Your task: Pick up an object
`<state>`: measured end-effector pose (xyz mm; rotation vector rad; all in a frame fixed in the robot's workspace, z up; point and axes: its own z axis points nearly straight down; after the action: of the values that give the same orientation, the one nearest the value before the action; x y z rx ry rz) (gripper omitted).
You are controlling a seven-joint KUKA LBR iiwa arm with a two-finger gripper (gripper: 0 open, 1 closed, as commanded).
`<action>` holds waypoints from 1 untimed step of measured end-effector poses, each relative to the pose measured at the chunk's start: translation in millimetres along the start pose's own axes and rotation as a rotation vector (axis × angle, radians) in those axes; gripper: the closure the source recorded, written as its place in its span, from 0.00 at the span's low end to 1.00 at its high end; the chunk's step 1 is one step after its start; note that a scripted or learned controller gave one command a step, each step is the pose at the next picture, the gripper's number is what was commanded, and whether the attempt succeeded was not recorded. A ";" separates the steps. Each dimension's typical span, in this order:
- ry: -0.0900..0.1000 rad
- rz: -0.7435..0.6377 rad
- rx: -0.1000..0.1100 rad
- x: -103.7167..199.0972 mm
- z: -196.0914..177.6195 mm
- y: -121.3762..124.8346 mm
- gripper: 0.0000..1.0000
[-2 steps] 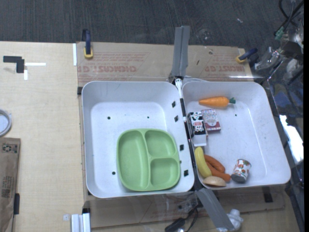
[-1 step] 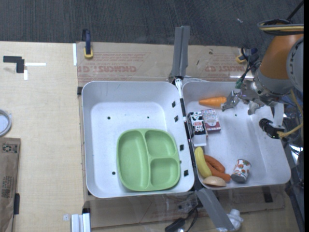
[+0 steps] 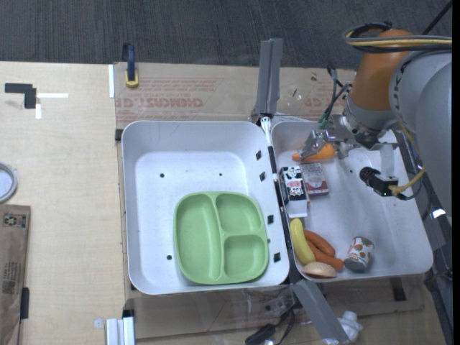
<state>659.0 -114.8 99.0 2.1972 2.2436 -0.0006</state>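
My gripper (image 3: 317, 144) is low in the right bin (image 3: 402, 225), at its far left corner. It sits right over a small orange object (image 3: 325, 151), which peeks out beside it and partly under it. I cannot tell whether the orange object is gripped. Just in front of it lie a red and white box (image 3: 315, 179) and a black and white packet (image 3: 293, 186). Along the bin's near edge lie a yellow banana (image 3: 300, 240), an orange carrot-like piece (image 3: 321, 244), a pale bun-like piece (image 3: 321, 269) and a small patterned cup (image 3: 359, 253) on its side.
The left bin (image 3: 136, 192) holds a green three-compartment plate (image 3: 221, 237). A grey divider post (image 3: 269, 77) stands between the bins at the back. The arm's orange band (image 3: 377, 77) and cables hang over the right bin's far right side.
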 end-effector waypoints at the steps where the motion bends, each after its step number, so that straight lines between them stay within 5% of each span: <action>1: 0.001 0.027 0.000 -11.7 6.4 -24.3 0.00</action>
<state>635.0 -127.0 92.6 2.2277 2.2138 0.0000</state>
